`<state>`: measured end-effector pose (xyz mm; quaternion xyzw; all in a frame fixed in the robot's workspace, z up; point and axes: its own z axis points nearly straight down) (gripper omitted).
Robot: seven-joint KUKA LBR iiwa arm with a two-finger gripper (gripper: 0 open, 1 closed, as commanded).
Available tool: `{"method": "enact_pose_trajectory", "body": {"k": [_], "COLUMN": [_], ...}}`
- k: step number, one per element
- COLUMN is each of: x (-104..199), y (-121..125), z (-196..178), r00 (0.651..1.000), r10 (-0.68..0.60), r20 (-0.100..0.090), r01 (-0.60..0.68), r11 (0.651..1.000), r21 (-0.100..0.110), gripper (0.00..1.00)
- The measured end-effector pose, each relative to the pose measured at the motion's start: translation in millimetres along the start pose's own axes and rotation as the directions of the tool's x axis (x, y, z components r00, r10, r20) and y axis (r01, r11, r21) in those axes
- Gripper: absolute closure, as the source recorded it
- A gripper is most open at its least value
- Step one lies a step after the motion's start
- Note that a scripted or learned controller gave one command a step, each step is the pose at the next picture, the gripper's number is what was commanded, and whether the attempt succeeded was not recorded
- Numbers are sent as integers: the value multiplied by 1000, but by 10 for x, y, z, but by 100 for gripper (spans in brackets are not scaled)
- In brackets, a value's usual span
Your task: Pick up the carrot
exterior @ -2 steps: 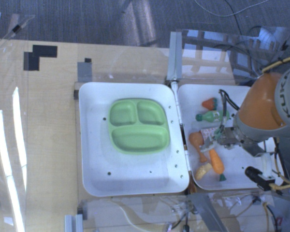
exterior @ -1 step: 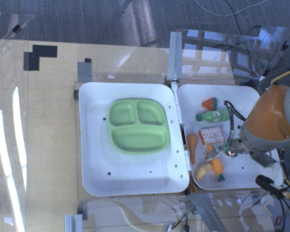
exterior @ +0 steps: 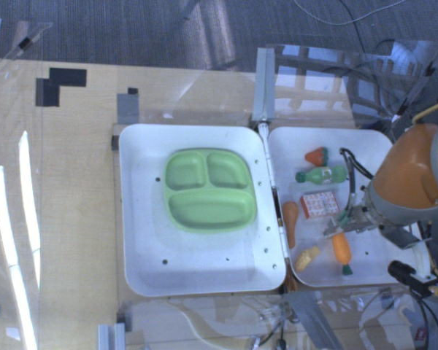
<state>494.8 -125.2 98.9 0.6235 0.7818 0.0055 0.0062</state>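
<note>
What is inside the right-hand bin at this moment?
The right bin holds a carrot, green bottle, strawberry, red packet, brown sausage-like piece and a yellowish piece. The arm covers its right side.

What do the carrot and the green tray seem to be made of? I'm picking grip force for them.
The carrot looks like smooth molded plastic toy food: uniform orange body, solid green stub. The green tray also looks like plastic, matte, one flat color with rounded molded compartments. Both are probably rigid, though the view can't confirm hardness.
</note>
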Motion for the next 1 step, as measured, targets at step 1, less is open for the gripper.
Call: {"method": "enact_pose_trajectory", "body": {"k": [1], "x": [324], "y": [262], "z": [-915], "r00": [992], "r10": [-128], "r20": [-3], "r01": [128], "r11": [992], "r21": [13], "gripper": [100]}}
